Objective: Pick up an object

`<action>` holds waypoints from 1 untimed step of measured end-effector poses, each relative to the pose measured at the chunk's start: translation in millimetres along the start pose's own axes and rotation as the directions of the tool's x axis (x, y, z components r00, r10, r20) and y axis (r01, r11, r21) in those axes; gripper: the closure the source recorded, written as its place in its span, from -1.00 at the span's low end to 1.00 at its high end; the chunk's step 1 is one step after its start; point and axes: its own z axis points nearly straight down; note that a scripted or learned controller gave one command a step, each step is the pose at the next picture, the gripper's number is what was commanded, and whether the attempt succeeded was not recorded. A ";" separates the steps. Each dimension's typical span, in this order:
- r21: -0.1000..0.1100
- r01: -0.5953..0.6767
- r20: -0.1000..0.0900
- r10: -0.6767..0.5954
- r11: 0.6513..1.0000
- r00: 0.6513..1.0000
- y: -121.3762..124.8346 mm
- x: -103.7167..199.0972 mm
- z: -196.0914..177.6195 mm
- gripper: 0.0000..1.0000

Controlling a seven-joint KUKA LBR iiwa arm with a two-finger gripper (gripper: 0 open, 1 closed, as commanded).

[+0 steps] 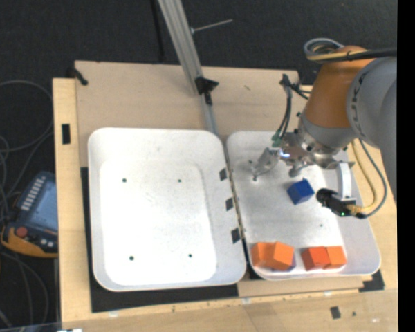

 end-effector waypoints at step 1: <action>-0.012 -0.005 0.006 0.005 1.000 1.000 -2.4 -87.3 -38.7 -1.00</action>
